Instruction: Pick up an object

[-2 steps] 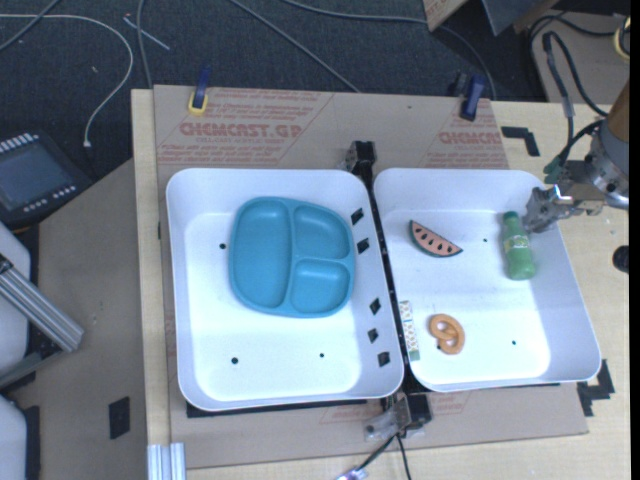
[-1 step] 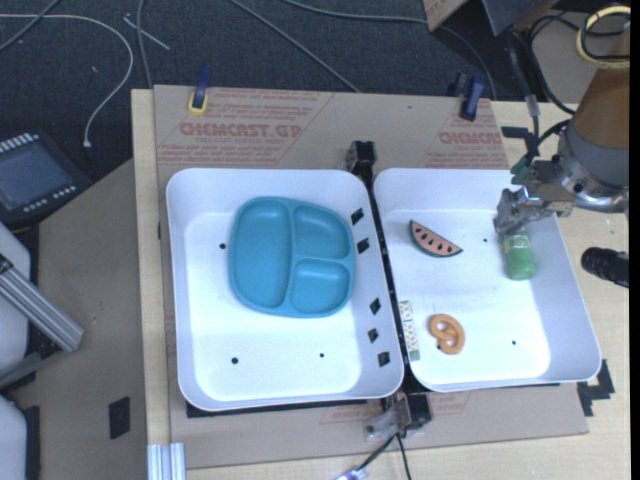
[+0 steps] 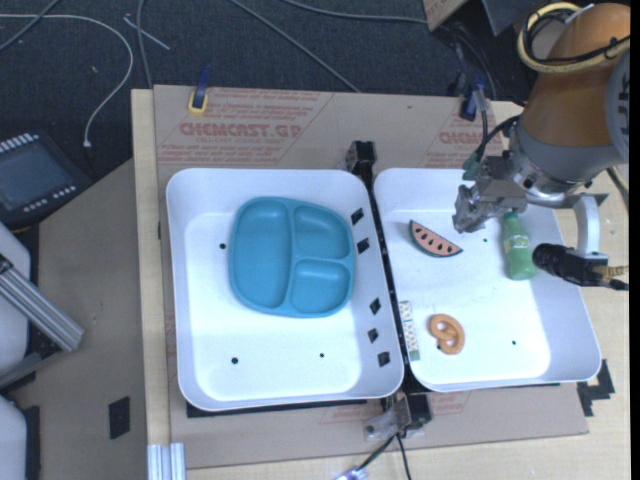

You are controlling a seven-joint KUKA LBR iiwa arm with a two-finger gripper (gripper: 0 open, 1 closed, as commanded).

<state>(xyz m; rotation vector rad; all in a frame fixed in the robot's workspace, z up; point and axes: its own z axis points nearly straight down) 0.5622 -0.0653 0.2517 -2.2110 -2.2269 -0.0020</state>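
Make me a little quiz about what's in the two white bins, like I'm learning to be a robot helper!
1. True or false: the blue divided plate lies in the left bin.
2. How many toys lie in the right bin?
3. Which toy is nearest the gripper? A) pretzel B) watermelon slice C) blue divided plate

Key:
1. True.
2. Three: the watermelon slice, the pretzel and the green bottle.
3. B. The gripper hovers just up and right of the watermelon slice; the pretzel lies nearer the bin's front edge.
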